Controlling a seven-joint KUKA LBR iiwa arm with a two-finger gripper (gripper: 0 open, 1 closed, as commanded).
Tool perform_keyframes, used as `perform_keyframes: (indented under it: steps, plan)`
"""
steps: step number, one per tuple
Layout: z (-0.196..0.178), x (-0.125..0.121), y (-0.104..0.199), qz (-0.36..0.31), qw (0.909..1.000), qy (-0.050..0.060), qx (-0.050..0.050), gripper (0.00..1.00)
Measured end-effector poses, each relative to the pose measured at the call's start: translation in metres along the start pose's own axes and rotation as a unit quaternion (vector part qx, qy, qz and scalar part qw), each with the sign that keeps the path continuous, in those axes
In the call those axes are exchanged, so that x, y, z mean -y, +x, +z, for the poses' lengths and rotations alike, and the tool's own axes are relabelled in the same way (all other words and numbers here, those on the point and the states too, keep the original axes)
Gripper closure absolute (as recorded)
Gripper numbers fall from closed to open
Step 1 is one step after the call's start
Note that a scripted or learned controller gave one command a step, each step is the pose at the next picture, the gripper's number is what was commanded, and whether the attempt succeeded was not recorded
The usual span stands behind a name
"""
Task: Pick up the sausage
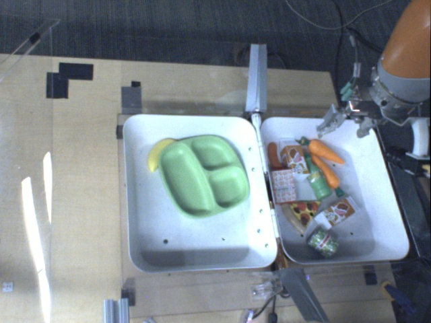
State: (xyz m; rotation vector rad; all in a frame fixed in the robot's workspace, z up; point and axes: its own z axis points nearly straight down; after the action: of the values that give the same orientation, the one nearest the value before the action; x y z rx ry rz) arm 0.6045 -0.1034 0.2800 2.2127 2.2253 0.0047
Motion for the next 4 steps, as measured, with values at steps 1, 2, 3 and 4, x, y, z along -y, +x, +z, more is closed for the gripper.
perform_keyframes:
  steps: [1,2,3,4]
  plan:
    - [-0.012,-0.002,0.001,-0.002,1.0000,-0.003,0.000,1.00]
    - [-0.012,-0.002,0.001,-0.002,1.0000,-0.003,0.000,0.00]
    - [-0.012,-0.002,0.001,-0.002,1.0000,-0.003,0.000,0.00]
    - [0.115,0.046,0.017,0.049,0.9988,0.001,0.000,0.00]
